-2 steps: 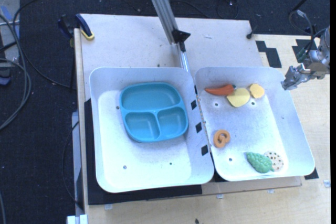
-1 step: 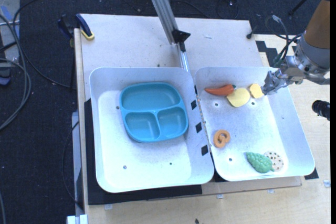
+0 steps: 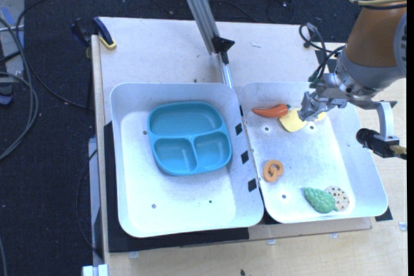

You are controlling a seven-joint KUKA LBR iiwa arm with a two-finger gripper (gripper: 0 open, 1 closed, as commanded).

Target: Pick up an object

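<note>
In the right bin (image 3: 362, 178), the end effector (image 3: 313, 108) sat low over the yellow piece (image 3: 292, 122) beside the carrot (image 3: 270, 111), its state unreadable, so a centred, vertical grasp seemed wisest.

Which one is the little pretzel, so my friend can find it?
Look in the right bin, not the one with the blue tray. Near its left wall lies the pretzel, alone mid-bin. It is the sole small orange-brown loop with holes.
</note>
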